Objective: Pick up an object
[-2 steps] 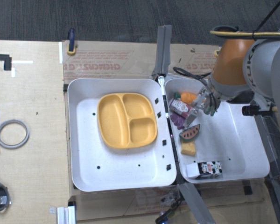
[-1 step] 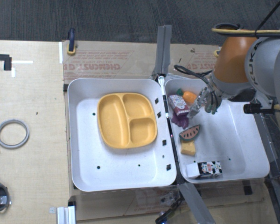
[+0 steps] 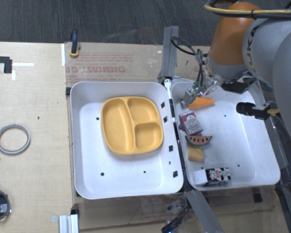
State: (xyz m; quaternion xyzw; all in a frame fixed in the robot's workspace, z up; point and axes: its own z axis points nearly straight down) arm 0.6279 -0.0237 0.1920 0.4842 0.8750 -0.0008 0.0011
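Nearest, one black-and-white carton [image 3: 212,175] lies well below the gripper [image 3: 191,95], past one watermelon slice [image 3: 199,140] and one purple packet [image 3: 189,122]. Beside it lies one orange carrot-shaped piece [image 3: 202,102]; fingers perhaps closed, I cannot tell.

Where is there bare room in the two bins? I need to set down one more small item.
Left bin: a bare strip in front of the yellow plate and along its left wall. Right bin: bare floor right of the watermelon slice and cow carton. Crowded down its left side, from the gripper and carrot to the carton.
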